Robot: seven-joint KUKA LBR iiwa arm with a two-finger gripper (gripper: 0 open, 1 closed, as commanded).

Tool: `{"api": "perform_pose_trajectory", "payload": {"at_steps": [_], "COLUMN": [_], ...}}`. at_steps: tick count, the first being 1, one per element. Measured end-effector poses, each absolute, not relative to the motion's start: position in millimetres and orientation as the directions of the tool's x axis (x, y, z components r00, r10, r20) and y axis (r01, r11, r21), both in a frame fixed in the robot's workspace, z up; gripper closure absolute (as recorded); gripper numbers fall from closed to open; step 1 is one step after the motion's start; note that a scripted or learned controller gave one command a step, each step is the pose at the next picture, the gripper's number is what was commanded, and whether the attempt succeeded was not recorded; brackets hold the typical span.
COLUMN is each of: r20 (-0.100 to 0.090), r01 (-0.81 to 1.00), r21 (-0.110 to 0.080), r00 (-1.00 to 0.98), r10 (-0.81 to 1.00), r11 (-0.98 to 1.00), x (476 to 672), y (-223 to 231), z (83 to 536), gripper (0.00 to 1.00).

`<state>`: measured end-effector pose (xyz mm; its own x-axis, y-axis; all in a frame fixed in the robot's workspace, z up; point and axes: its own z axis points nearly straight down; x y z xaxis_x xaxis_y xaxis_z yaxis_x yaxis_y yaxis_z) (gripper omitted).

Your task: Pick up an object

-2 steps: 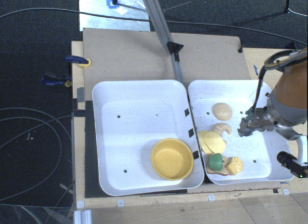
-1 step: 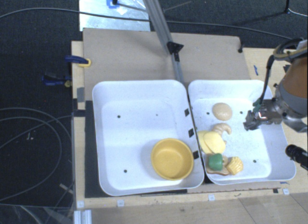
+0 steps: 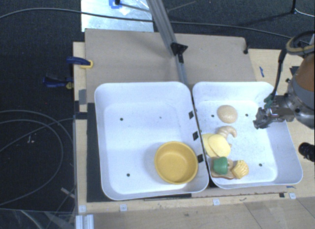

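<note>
Underneath everything, a brown bench (image 3: pixel 147 55), spreading far to the left of and beyond the claw. Upon it, two shallow white bins side by side: left bin (image 3: pixel 133 100) well off to the claw's left, right bin (image 3: pixel 275 154) directly beneath the claw, rims touching along the middle seam. Reaching in from the right, a grey arm (image 3: pixel 302 90), orange band near its top, ending in the claw (image 3: pixel 261 119) poised above the right bin's right half, near its upper right corner. Impossible to tell from this angle whether clenched or released; nothing visibly between its tips. Far left of the claw and lower, in the left bin's near right corner, a yellow bowl (image 3: pixel 176 161), upright, mouth open to the camera. Closer, just left of the claw and about level with it, a pale beige rounded object (image 3: pixel 227 113). Below that and left of the claw, a yellow round piece (image 3: pixel 217 145), with a small tan curved item (image 3: pixel 228 131) touching its upper edge. Lower still, near the front wall of the right bin, a green piece (image 3: pixel 220 164) lying against a yellow ridged toy (image 3: pixel 239 169). All well apart from the claw, none touched by it.
</note>
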<state>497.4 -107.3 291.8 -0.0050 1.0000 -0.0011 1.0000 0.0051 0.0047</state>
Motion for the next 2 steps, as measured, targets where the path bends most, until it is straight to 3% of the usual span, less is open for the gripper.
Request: {"api": "perform_pose_trajectory", "payload": {"at_steps": [2], "r20": [0.001], "r01": [1.000], "r21": [0.004], "r00": [-0.010], "r10": [1.000], "r11": [0.010], "x": [570.4], "y": [-16.3], "z": [282.8], "gripper": [1.00]}}
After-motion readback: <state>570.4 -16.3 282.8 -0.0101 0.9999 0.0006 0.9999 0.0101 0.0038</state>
